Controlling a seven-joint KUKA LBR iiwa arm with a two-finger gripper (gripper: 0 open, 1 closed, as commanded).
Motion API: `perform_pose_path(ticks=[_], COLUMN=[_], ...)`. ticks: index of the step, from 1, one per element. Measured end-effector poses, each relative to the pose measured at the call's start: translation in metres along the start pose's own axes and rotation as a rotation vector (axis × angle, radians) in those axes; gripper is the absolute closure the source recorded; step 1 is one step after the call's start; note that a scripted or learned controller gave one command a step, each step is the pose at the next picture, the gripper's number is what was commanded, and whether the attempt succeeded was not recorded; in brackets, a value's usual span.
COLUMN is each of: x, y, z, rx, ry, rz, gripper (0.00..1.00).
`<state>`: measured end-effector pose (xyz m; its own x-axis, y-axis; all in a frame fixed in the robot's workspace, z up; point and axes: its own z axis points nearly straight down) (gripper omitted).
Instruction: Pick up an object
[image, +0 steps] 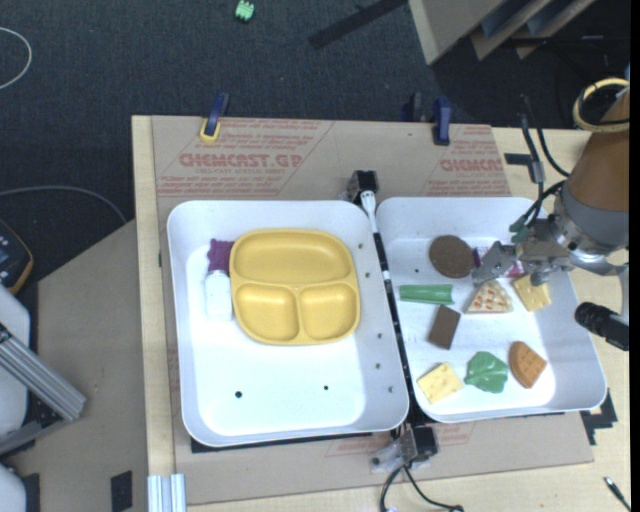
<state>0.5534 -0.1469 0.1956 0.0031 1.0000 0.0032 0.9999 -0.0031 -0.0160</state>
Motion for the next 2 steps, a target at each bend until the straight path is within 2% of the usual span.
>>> perform_pose_path(ticks=[1,2], x=[0.0,0.001], y=[0.003,-0.006], z=[-0.008,0.04], rx=[-0.015,-0.009], ry=[-0.003,-0.001], rz=[-0.003,-0.003], gripper=[0.0,0.0])
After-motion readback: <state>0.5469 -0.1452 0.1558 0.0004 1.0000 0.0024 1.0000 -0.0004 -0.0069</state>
